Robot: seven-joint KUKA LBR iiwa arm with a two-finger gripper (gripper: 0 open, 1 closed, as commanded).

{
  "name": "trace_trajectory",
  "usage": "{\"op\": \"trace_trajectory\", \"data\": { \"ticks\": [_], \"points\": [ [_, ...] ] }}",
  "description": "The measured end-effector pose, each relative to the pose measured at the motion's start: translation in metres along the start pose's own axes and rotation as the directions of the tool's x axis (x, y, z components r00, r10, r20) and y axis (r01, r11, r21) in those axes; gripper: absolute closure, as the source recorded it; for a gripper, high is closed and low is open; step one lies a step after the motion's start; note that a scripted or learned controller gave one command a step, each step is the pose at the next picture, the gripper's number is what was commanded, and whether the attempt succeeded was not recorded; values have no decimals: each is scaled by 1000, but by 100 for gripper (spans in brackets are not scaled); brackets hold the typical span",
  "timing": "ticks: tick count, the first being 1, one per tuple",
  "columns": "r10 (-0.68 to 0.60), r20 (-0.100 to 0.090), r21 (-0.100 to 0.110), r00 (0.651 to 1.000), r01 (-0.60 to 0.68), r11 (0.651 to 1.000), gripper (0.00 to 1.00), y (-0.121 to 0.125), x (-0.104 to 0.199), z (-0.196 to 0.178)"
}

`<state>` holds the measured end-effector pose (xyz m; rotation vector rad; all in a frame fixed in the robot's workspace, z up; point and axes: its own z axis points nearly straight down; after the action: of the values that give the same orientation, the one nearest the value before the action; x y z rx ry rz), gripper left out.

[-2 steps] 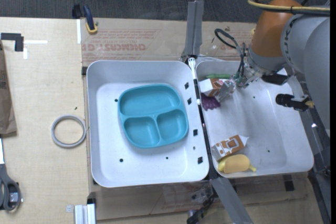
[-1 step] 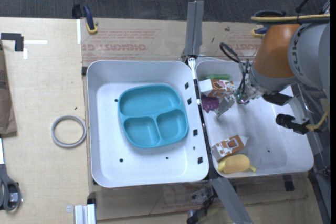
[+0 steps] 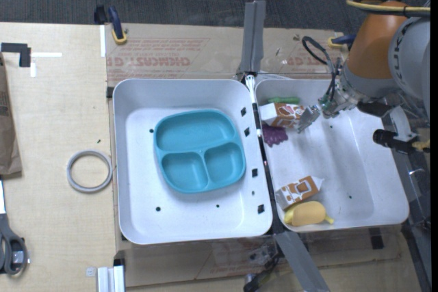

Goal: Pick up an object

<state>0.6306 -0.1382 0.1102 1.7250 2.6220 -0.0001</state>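
in the right bin [image 3: 356, 167], a small orange and white carton [image 3: 285, 113] lies at the far left corner, a purple object [image 3: 275, 135] just beside it. the gripper [image 3: 308, 118] hovers at the carton's right edge; whether it is released or clenched cannot be told. another printed carton [image 3: 299, 190] and a yellow lemon [image 3: 306, 213] sit at the near left corner. the left bin [image 3: 130, 167] holds a blue divided tray [image 3: 198, 150]. reversed red lettering on the cardboard [image 3: 164, 55] behind is unreadable.

A roll of tape [image 3: 89, 170] is lying at the frame's left; scissors [image 3: 11, 251] are resting lower left.
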Motion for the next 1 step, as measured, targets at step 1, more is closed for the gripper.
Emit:
{"op": "trace_trajectory", "data": {
  "ticks": [1],
  "points": [
    [5, -3, 3, 1000, -5, 1000, 0, -8, 45, 19]
  ]
}}
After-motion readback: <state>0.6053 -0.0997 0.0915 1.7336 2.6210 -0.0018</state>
